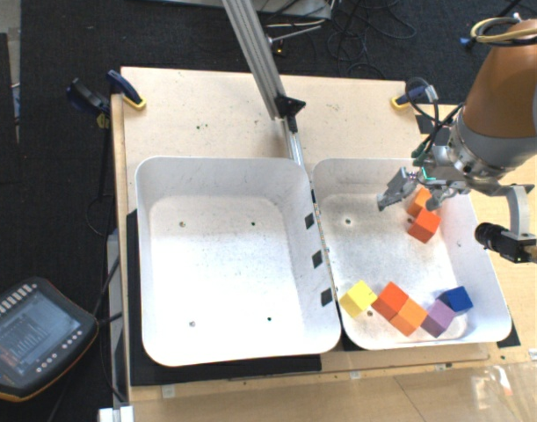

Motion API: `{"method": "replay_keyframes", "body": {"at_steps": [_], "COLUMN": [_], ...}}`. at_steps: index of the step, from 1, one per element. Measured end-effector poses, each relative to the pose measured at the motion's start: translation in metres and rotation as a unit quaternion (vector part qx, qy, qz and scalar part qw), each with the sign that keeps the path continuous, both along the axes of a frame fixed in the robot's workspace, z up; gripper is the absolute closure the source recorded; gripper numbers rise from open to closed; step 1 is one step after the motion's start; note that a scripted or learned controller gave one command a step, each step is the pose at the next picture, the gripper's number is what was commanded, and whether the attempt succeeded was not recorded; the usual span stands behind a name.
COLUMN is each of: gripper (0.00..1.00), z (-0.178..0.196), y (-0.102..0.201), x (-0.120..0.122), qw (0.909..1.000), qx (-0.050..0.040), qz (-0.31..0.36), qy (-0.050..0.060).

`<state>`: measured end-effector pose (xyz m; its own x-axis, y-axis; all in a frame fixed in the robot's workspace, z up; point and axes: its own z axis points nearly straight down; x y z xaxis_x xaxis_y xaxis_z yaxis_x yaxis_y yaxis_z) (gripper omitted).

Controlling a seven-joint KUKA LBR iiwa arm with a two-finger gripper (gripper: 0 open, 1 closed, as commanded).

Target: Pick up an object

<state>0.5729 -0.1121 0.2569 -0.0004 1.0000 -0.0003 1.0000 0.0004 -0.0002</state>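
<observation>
My gripper (409, 202) hangs over the far part of the right bin (338, 192), its two grey fingers spread open. An orange block (424, 224) lies just below and to the right of the fingers, partly covered by the gripper body; I see no grip on it. Along the bin's near edge lie a yellow block (359, 297), an orange-red block (392, 299), an orange block (410, 316), a purple block (438, 317) and a blue block (456, 300).
The left bin (145, 236) sits beside the right one, with black clips on the shared rim (317, 258). A slanted metal pole (255, 47) rises behind the bins. A teach pendant (31, 332) lies off the bench at the lower left.
</observation>
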Motion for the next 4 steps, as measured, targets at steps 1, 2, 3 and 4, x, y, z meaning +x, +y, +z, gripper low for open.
{"method": "replay_keyframes", "body": {"at_steps": [1,2,3,4], "gripper": [0.0,0.0,0.0,1.0], "z": [-0.061,-0.105,-0.158,-0.145], "y": [-0.001,0.003,0.004,0.003], "x": [0.007,0.009,0.008,0.01], "qw": [1.0,1.0,1.0,1.0], "qx": [0.0002,0.0002,0.0005,0.0], "qz": [0.0,0.0,0.0,-0.001], "qy": [0.003,0.002,0.003,-0.001]}}
